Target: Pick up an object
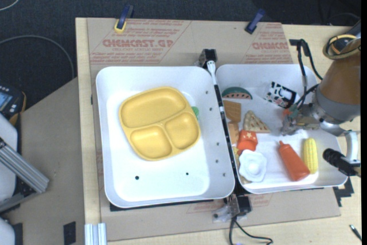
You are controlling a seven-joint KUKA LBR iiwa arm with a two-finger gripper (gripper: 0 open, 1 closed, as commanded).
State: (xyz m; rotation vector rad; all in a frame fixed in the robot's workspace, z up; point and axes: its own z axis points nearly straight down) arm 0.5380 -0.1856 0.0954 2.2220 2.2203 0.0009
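My gripper hangs low inside the right bin, near its middle right. It sits between the black-and-white patterned object behind it and the red ketchup bottle in front. A yellow corn cob lies just right of the bottle. To the gripper's left are a triangular sandwich piece, a brown toast slice, a small red-orange vegetable and a white fried egg. A watermelon slice rests at the bin's back left. I see nothing lifted.
The left bin bears a yellow divided plate, with a small green object peeking out at its right edge. The arm's orange band rises over the right bin's far right side. Cables run along the bench's back right.
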